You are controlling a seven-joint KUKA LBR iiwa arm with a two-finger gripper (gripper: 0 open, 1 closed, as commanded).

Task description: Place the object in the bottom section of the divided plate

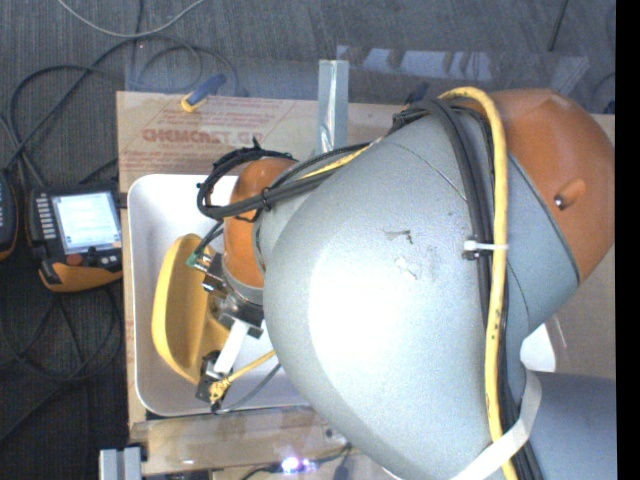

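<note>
A yellow divided plate (172, 313) lies in the left white bin (140, 258), and the arm covers its right part. The grey arm with its orange band (250, 218) reaches over this bin, with the gripper (212, 280) low over the plate's right side. A small green bit (192, 261) shows at the gripper's left edge, just above the plate's upper part. What it is, and whether it is held, cannot be made out. The plate's dividers and sections are hidden under the wrist.
The arm's big grey body (400, 268) blocks the right bin and most of the bench. A cardboard sheet (200, 128) lies behind the bins, with a small blue and yellow thing (200, 92) on it. A handheld screen unit (78, 226) sits on the floor at the left.
</note>
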